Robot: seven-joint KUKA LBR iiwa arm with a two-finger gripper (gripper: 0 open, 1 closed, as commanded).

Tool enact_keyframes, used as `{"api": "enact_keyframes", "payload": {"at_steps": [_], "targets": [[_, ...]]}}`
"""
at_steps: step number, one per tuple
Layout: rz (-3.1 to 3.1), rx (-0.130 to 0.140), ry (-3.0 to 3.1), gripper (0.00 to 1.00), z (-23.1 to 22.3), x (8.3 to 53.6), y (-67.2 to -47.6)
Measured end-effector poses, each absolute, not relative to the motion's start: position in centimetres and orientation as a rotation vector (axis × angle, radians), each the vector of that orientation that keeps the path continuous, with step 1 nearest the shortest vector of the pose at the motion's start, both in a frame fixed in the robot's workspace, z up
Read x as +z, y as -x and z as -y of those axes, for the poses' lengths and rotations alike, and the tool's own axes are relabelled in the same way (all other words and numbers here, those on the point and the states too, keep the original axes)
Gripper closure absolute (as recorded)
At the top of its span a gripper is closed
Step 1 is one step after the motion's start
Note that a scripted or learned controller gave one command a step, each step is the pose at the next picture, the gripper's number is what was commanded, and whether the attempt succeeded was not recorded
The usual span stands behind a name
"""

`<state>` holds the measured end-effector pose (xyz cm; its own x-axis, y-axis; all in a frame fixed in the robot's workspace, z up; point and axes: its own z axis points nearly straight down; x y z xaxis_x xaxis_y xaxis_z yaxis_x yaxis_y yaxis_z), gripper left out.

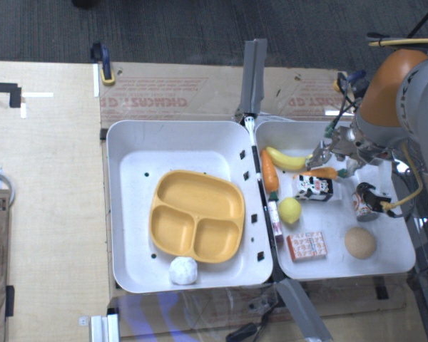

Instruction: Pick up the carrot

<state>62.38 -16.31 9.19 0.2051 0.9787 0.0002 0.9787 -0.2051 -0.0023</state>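
Likely lab, workbench (43, 212), white bins (121, 191)

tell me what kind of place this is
Probably a robotics lab workcell: a grey arm with an orange band reaches over two shallow white bins of toy food on a taped wooden bench.

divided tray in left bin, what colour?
Yellow-orange, plain, no pattern. The divided tray shows best in the camera view, lying in the left bin.

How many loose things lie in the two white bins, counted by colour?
Yellow: 3, the divided tray, the banana, the lemon
Orange: 1, the carrot
White: 1, the ball
Red: 1, the small box
Black and white: 1, the carton
Tan: 1, the round thing
Total: 8
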Motion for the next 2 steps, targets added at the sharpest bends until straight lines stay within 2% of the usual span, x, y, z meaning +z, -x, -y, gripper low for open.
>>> {"api": "enact_keyframes", "payload": {"at_steps": [1, 2], "targets": [[1.785, -0.003, 2.581, 0.00, 19.8, 9.2, -65.0], [1.972, 0.002, 2.446, 0.00, 15.8, 20.9, -62.9]]}}
